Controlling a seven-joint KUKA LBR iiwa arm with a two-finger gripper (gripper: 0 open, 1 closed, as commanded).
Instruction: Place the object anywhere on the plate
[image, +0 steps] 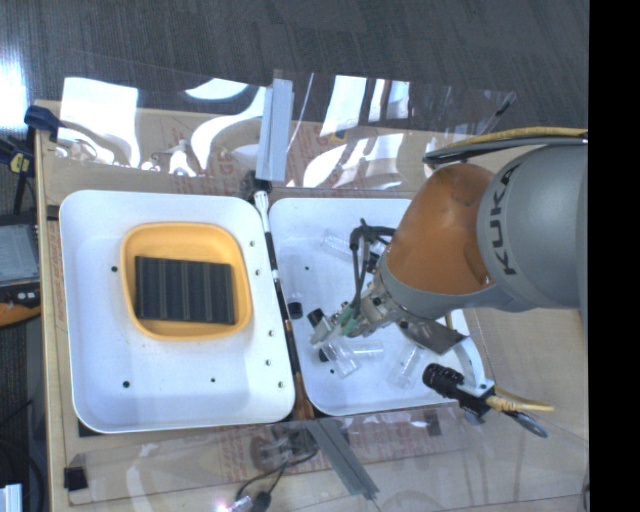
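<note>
Arm (480, 240) low over right bin (300, 300), centre-right of frame; jaws' state cannot be told; advice: confirm a firm grip before crossing to yellow plate (185, 245), left bin (90, 330).

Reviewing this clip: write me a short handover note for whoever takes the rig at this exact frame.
Gripper: low in the right bin, among small clear objects; finger state can't be judged, and nothing is visibly held.
Yellow plate: in the left bin, with a dark ribbed insert on it, no object placed.
Done: nothing confirmed.
Left: secure an object, carry it left, set it on the plate.
</note>
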